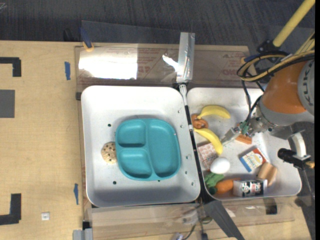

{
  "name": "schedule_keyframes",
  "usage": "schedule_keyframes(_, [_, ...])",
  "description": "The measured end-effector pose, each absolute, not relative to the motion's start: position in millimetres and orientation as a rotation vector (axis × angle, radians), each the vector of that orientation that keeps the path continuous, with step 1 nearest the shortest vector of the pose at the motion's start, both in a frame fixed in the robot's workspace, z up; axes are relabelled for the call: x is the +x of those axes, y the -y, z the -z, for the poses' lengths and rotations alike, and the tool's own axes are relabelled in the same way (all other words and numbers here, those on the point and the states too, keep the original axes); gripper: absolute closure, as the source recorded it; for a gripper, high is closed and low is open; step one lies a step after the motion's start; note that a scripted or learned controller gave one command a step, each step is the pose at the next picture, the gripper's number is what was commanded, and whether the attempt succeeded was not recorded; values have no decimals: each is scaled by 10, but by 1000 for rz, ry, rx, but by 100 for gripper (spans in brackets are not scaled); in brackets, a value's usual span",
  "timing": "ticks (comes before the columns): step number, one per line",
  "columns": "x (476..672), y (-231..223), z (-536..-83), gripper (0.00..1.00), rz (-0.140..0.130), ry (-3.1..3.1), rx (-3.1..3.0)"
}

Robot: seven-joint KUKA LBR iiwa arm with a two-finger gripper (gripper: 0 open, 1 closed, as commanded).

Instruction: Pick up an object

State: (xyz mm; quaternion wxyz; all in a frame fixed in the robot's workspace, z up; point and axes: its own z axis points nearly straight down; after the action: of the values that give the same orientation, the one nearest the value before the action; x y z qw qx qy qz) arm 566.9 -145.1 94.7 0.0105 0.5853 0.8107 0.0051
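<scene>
From the camera above the bench we see two white bins side by side. The left bin (95, 134) holds a teal tray (148, 148) with three compartments, lying near the middle, and a cookie (109, 152) touches the tray's left edge.

The right bin (292, 184) carries the clutter. A banana (216, 112) lies near its upper left, and a second banana (212, 139) slants down just below it; a small orange and brown piece (199, 120) sits between their left ends. Below the second banana we see a white egg (219, 165), with a printed packet (205, 151) just to its left. Along the lower wall lie a green item (212, 182), a carrot (225, 186) and a bottle on its side (252, 187), close together in a row. A brown roll (267, 172) stands tilted just above the bottle's right end, and a small card box (251, 158) lies beside it. An orange block (243, 139) rests near the middle of the bin.

The arm (287, 96) reaches in from the right, its orange band over the bin's upper right part. The gripper (239, 131) points left and down, just above the orange block and near the second banana's right end. We cannot tell how its fingers stand, and we see nothing clearly between them.
</scene>
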Motion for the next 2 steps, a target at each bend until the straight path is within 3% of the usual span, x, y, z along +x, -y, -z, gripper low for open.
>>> schedule_keyframes(1, [5701, 1473, -1079, 100, -19, -2517, 1822])
schedule_keyframes(2, [5935, 1729, -1202, 100, -2, -2661, 1658])
